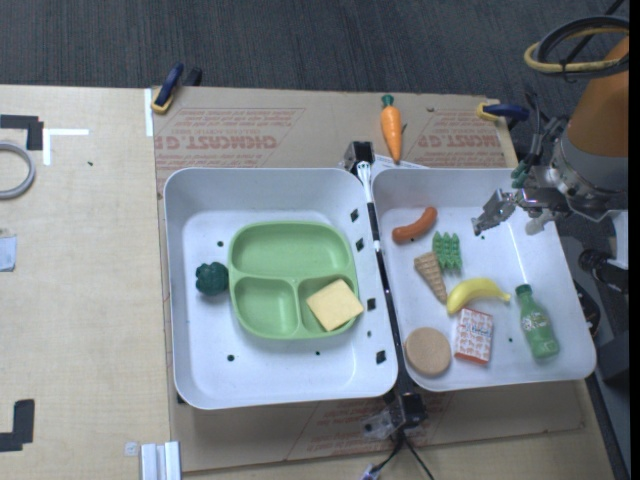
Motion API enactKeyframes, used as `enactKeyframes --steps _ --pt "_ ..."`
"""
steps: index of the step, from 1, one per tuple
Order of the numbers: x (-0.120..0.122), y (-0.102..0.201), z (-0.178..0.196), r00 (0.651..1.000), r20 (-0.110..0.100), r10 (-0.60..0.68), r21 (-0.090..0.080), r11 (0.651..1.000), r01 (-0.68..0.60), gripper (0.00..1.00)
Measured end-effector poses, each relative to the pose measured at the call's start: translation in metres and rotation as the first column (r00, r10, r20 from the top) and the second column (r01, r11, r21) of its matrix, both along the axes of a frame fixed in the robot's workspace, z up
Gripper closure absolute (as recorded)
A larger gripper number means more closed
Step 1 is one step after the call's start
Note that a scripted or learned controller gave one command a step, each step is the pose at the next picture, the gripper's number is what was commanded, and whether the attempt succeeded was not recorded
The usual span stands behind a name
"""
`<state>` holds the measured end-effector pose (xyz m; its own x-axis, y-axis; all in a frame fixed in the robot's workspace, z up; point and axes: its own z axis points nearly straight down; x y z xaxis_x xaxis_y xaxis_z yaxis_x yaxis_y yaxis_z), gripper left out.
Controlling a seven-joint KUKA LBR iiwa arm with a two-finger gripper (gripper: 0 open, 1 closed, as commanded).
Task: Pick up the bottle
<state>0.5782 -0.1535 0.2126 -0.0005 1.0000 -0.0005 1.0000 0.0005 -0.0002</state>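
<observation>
Plainly spread with nothing between them, the jaws of the gripper (512, 211) hang over the right bin (560, 368), well above the green bottle (537, 321). That bottle lies just right of the banana (476, 292), beside the bin's right wall.

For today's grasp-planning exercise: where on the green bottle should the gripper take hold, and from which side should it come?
Grip the bottle across its body, coming straight down from above. It lies flat near the right bin's front right corner, neck toward the back, so its long sides face left and right. The banana and red box lie apart on its left, probably leaving finger room. The gripper is above the bin's back part.
</observation>
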Motion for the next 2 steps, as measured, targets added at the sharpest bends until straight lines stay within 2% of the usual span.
enactKeyframes --steps 1,2 --pt "0.0138 0.009 -0.1147 0.998 0.0 -0.063 0.0 0.998 0.063 0.0" --pt "0.014 0.0082 -0.1048 0.998 0.001 -0.067 -0.001 0.998 0.067 1.0"
